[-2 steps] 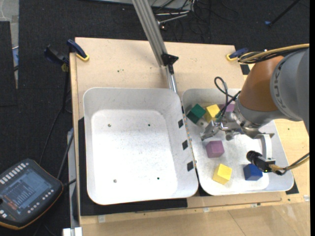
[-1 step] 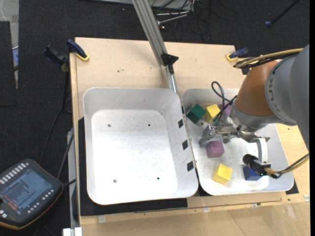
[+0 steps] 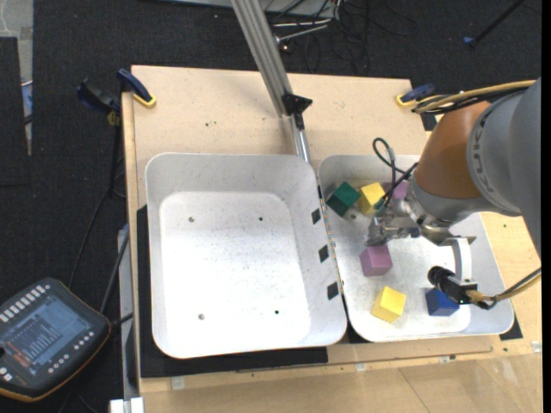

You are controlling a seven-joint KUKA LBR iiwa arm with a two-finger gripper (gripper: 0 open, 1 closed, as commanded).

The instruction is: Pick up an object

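Observation:
The right bin (image 3: 418, 327) holds several blocks. A green cube (image 3: 343, 199) and a yellow cube (image 3: 372, 196) lie at its far left. A purple cube (image 3: 375, 261) rests mid-bin, a second yellow cube (image 3: 389, 304) sits near the front, and a blue cube (image 3: 442, 303) is at the front right. My gripper (image 3: 383, 231) hangs low in the bin, just behind the purple cube and in front of the far yellow cube. The wrist and arm hide the bin's far right part, where a bit of purple (image 3: 400, 191) peeks out.
The left bin (image 3: 225, 246) lies beside the right one, their rims meeting mid-bench. A slanted metal pole (image 3: 265, 52) comes down from the top to the bins' far junction. Clamps (image 3: 138, 89) sit at the bench's far corners. A teach pendant (image 3: 39, 338) lies at lower left.

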